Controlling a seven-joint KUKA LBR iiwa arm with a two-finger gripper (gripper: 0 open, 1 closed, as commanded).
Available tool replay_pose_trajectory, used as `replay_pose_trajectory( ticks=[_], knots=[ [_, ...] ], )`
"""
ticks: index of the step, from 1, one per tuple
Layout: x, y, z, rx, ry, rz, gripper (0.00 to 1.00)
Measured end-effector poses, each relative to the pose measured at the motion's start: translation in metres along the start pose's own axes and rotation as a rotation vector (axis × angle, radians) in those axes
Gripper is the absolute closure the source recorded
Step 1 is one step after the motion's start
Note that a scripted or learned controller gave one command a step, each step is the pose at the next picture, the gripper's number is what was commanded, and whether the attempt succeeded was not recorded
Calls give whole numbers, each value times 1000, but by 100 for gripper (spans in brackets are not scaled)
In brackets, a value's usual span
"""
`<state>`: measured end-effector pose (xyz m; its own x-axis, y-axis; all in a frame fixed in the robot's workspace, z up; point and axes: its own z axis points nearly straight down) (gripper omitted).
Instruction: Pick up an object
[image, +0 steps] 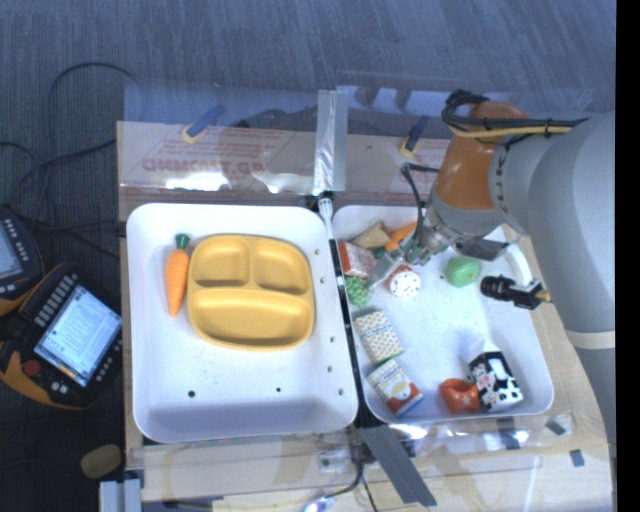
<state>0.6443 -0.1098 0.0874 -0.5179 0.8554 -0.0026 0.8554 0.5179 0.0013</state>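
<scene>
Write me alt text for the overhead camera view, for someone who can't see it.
A grey robot arm with an orange band reaches from the right, its gripper low over the far end of the right bin, among small toy food items. The left bin holds a yellow divided plate with a toy carrot beside it.

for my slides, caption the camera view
Arm's tool over cluttered right bin; carrot beside yellow tray in left bin.
</scene>
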Motion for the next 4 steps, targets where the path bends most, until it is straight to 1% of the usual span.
replay_pose_trajectory(
  ticks=[1, 2, 3, 4],
  knots=[
    [2, -18, -1, -4, -6, 48, 0],
    [-9, 14, 3, 37, 17, 375, 0],
    [-11, 13, -5, 38, 6, 375, 100],
    [84, 45, -121, 11, 1, 644, 100]
  ],
)
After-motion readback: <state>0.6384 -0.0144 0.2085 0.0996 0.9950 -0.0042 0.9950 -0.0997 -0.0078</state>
